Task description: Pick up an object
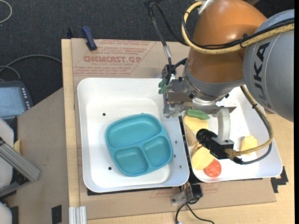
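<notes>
Readable print on the board and on the arm

Red block lettering runs across the brown cardboard sheet (112,57) that lies on the surface at the far side of the left bin; its large line reads roughly "CHEMCAST G P", with the last letters unclear. Smaller red lines stand above and below that word, too fine to make out. On the grey casing of the arm (275,73), at the right, part of the maker's name shows in large dark letters turned on their side: "UKA", the start of the word cut off by the orange band. No numbers can be read on either.
</notes>
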{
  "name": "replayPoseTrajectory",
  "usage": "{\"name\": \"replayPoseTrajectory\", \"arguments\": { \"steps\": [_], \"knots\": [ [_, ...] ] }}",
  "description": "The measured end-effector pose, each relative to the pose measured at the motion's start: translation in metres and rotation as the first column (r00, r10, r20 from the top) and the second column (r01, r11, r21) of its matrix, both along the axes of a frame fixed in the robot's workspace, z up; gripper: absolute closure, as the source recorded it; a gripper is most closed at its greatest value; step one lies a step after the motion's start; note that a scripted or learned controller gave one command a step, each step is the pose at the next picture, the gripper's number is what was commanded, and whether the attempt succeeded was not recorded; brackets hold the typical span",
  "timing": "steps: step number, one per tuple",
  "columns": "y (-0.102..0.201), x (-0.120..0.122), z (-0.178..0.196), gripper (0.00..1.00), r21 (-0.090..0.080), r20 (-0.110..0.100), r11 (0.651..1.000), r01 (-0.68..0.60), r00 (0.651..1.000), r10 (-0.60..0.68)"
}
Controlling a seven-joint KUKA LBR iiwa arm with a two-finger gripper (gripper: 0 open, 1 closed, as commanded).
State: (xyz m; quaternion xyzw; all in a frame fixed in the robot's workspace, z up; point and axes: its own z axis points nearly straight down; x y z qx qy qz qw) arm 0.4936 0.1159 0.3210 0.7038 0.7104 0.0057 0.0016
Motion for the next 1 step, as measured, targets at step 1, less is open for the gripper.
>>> {"name": "replayPoseTrajectory", "arguments": {
  "steps": [1],
  "knots": [
    [-0.0041,0.0003,0.0048,1.00,-0.005,-0.008,1.000,0.007,1.000,-0.007]
  ]
}}
